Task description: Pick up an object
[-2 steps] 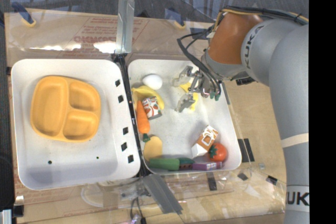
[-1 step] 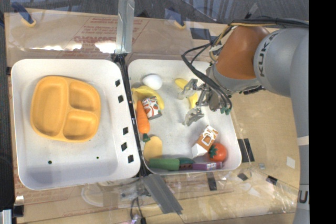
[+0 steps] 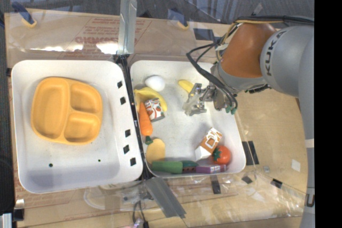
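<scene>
Along the near edge of the right bin (image 3: pixel 235 131) lie a tomato (image 3: pixel 223 155), a small carton (image 3: pixel 209 141) and a green vegetable (image 3: pixel 167 166). Farther in, the claw (image 3: pixel 195 101) hangs over bare floor, fingers slightly parted, holding nothing. Just beyond it lies a banana (image 3: pixel 185 85); closing here would likely catch nothing, or nudge it away.

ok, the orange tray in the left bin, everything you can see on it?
The tray is yellow-orange with a smooth plastic look, roughly square with rounded corners. It has three compartments: one long one on the view's left, two smaller ones stacked on the right. It lies flat, open side up, in the upper-left part of the left bin, turned slightly askew to the walls. It rests on the bin floor alone, apart from the walls.
</scene>
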Controlling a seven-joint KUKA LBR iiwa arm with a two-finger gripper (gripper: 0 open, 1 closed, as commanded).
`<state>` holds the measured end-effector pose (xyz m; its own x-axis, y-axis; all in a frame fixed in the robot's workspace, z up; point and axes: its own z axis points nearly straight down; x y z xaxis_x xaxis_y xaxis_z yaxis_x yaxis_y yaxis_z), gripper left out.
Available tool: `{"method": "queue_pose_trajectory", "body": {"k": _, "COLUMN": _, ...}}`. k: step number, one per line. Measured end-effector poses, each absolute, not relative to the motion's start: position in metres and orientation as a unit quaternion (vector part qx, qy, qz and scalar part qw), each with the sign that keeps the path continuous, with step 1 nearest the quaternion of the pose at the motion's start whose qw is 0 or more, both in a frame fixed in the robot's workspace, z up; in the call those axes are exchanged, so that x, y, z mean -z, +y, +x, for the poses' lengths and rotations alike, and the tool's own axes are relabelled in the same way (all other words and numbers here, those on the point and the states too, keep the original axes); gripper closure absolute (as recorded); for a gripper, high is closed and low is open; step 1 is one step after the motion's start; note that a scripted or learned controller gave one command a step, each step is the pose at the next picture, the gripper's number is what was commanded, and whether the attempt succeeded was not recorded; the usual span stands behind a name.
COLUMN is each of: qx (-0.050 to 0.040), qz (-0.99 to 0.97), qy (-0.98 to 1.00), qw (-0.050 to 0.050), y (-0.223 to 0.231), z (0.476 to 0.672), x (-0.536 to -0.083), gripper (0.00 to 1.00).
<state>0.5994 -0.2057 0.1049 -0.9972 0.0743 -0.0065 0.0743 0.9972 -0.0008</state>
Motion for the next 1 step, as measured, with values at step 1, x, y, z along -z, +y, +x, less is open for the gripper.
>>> {"method": "queue_pose_trajectory", "body": {"k": 1, "qx": 0.0012, "qz": -0.249, "qy": 0.968, "qw": 0.003, "y": -0.2087, "z": 0.6251, "x": -0.1618, "gripper": 1.00}}
